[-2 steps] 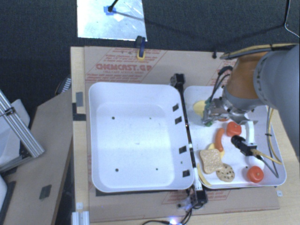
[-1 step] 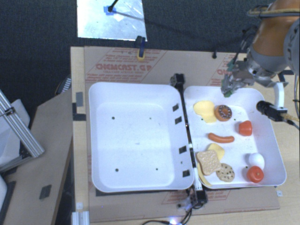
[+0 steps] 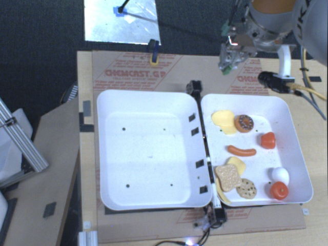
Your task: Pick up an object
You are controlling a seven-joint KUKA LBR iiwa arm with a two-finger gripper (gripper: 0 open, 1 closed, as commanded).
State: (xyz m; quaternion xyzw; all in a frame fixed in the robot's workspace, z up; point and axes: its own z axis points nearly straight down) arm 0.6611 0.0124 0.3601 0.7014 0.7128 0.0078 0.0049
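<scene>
- Sausage (image 3: pixel 241 150): a candidate to pick, it lies flat in the right bin (image 3: pixel 294 137), well below the gripper (image 3: pixel 229 65) and a little to its right; its long axis runs nearly left to right, the right end dipping slightly, both ends rounded and alike, so no clear heading.
- The gripper hangs beyond the far rim of the right bin, over the brown board (image 3: pixel 138 70), touching nothing; whether its fingers are spread or pressed together I cannot tell, and nothing shows between them.
- The arm (image 3: pixel 277 4) rises from the gripper to the upper right, its orange band just above the wrist.
- Nearest below the gripper: a pale yellow slice (image 3: pixel 223 120) lying flat, with a donut (image 3: pixel 244 123) touching its right edge.
- Further down and right of the gripper: a red piece (image 3: pixel 268 140) near the sausage's right end, apart from it.
- Below the sausage: a second yellow piece (image 3: pixel 238 164), partly under a cracker (image 3: pixel 228 177), which touches a cookie (image 3: pixel 246 188) at its lower right.
- Farthest from the gripper, at the bin's near right corner: an egg (image 3: pixel 280 175) with a tomato (image 3: pixel 279 190) just in front, touching it.
- The left bin (image 3: pixel 110 111) sits down and to the left of the gripper, joined to the right one by a black hinge strip (image 3: pixel 202 137).
- Far left of the gripper, past the board: a shiny sheet (image 3: pixel 120 14).
</scene>
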